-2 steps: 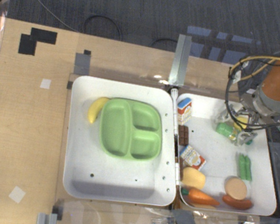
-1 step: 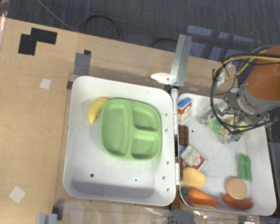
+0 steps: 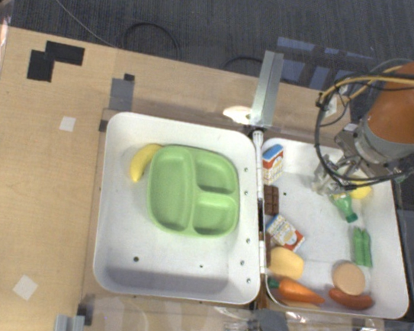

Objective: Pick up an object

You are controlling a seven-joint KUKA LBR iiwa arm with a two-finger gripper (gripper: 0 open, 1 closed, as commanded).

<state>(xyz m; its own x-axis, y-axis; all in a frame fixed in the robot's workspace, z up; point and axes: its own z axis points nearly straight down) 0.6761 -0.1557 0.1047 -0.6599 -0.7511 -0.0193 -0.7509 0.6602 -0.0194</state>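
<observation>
Tabletop (image 3: 33, 196): light wood, bearing two shallow white bins side by side.

Left bin (image 3: 111, 262): holds a green divided plate (image 3: 191, 191) lying flat near its middle, and a yellow banana (image 3: 142, 160) touching the plate's left rim.

Right bin (image 3: 398, 251): holds the loose items.
- Small carton (image 3: 271, 161), white with red and blue print, at the far left corner.
- Dark chocolate bar (image 3: 269, 199), along the left wall, just below the carton.
- Small printed packet (image 3: 285, 233), tilted, near the left wall.
- Yellow lemon-like fruit (image 3: 286, 263), just below the packet.
- Orange carrot (image 3: 300, 293), lying along the near wall, touching the yellow fruit.
- Round tan bun (image 3: 349, 279), near the right near corner.
- Red sausage-like piece (image 3: 350, 299), just below the bun.
- Green oblong item (image 3: 362, 246), beside the right wall.
- Small green bottle-like item (image 3: 345, 206) and a yellow piece (image 3: 359, 192), both just beneath the hand.

Arm: grey with orange band (image 3: 405, 106), entering from the right, cables looped around the wrist.

Hand (image 3: 335, 182): low over the far part of the right bin, just beside the green and yellow items. Finger spread: cannot tell; whether anything is gripped is unclear.
</observation>
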